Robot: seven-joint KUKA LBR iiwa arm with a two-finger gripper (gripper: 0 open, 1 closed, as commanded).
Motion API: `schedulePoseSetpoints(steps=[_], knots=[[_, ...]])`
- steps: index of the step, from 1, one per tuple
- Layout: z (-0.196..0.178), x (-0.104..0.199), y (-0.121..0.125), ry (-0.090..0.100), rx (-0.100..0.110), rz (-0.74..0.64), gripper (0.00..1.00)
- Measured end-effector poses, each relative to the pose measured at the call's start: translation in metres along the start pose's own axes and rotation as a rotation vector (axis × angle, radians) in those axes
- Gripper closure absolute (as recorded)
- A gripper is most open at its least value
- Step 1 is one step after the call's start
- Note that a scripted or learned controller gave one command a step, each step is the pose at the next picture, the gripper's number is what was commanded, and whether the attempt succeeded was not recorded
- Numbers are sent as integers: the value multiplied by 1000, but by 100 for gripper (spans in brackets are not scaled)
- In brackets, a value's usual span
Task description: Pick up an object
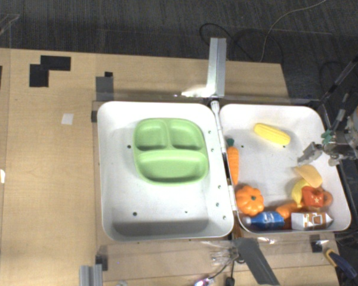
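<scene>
The right bin holds the toy food. A yellow corn cob lies near its back. An orange carrot rests along the left wall, with an orange pumpkin below it. At the front lie a blue can and a white carton. A red fruit and a pale yellow wedge sit by the right wall. My gripper hangs over the bin's right side, just above the wedge, open, with nothing between its fingers.
The left bin contains a green divided plate. A metal post stands behind the gap between the bins. Bare bin floor stretches between the corn cob and the pumpkin.
</scene>
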State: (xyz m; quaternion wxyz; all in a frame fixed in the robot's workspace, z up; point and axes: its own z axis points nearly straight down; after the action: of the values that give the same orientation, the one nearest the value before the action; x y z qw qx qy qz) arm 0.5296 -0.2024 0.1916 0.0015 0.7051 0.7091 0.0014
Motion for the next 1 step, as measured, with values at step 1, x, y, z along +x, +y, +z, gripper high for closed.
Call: schedulePoseSetpoints(steps=[1], knots=[[62, 42, 78, 0, 0, 90, 0]])
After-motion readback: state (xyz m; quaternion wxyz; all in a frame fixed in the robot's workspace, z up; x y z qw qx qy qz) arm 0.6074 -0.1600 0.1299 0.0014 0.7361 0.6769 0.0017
